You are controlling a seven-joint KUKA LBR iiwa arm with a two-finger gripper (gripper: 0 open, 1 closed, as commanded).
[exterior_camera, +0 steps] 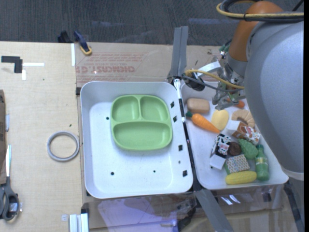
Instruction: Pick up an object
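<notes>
Clearly still at the reaching step: grey arm entering from the right, bent over the far end of the right bin, end effector low among cables just above the bun-like brown piece. Whether its fingers stand apart or together, impossible to tell; nothing visibly held. Candidate objects crowded into that bin, presumably tipped in loose as a picking pile: toy carrot lying slantwise beside a pale yellow piece, black-and-white carton, green toy vegetable, patterned box, yellow banana-like piece near the front wall, green bottle at the right. Left bin carrying a green divided plate, likely a drop-off spot. Roll of tape on the worktop, well apart from both bins. Likely nearest target: the brown piece or the carrot, both close beneath the end effector.
</notes>
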